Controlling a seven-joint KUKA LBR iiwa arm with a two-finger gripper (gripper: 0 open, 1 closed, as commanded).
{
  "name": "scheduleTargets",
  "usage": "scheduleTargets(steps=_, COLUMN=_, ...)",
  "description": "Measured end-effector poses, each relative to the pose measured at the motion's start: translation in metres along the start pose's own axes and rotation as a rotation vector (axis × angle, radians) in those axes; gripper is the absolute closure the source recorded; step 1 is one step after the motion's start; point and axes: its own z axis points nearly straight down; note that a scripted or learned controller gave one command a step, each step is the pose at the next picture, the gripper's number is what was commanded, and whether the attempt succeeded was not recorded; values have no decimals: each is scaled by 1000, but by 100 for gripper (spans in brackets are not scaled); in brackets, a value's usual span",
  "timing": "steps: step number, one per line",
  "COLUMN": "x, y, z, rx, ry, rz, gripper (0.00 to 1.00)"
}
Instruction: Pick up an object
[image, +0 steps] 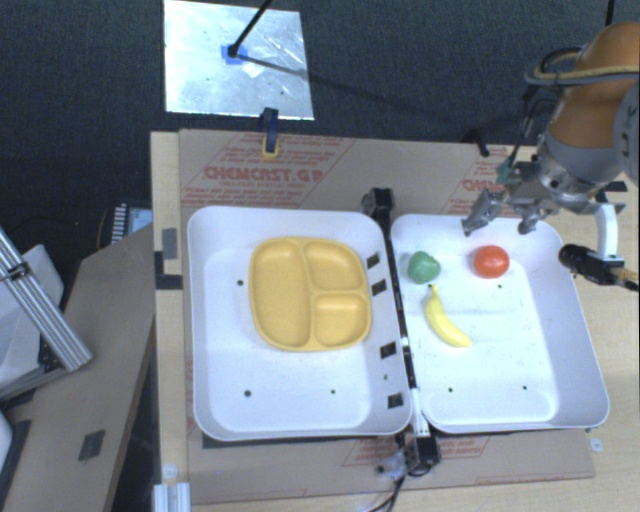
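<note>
I see the gripper (500, 217) w/ fingers spread, empty, just above the red tomato (490, 261); I'd centre over it, then descend straight.

- A dark carpeted floor (420, 70) fills the top of the view and runs down the left side.
- A shiny metal sheet (238, 58) lies on that floor, with a scrap of blue tape (233, 54) on it.
- A brown cardboard sheet (300, 170) printed with red letters covers the bench.
- A pale wooden benchtop (100, 380) shows at lower left.
- An aluminium rail (35, 305) slants across the left edge.
</note>
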Motion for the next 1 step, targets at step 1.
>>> scheduleTargets(steps=1, x=0, y=2, z=-7, rx=-11, ry=-1, rz=-2, gripper=0)
